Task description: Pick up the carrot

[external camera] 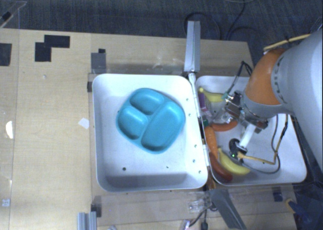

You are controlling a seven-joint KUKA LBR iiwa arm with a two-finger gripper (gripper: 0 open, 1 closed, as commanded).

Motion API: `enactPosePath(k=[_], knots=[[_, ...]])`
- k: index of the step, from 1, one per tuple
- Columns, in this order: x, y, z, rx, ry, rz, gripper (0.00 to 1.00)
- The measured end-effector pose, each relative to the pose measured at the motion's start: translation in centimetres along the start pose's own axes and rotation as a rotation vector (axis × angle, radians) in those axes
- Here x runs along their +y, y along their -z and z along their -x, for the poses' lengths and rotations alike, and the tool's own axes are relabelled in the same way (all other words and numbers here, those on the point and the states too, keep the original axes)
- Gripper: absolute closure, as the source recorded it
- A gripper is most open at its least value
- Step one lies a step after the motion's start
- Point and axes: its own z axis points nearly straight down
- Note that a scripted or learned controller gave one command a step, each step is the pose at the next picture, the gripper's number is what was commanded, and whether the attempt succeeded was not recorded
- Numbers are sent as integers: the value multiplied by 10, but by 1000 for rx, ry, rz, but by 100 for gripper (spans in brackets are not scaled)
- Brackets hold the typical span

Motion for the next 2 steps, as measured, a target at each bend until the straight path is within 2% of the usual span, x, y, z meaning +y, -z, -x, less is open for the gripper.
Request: enactPosePath(k=[1,2], knots=[[2,12,-2,5,2,6,100],[29,97,-45,-3,399,-6,100]])
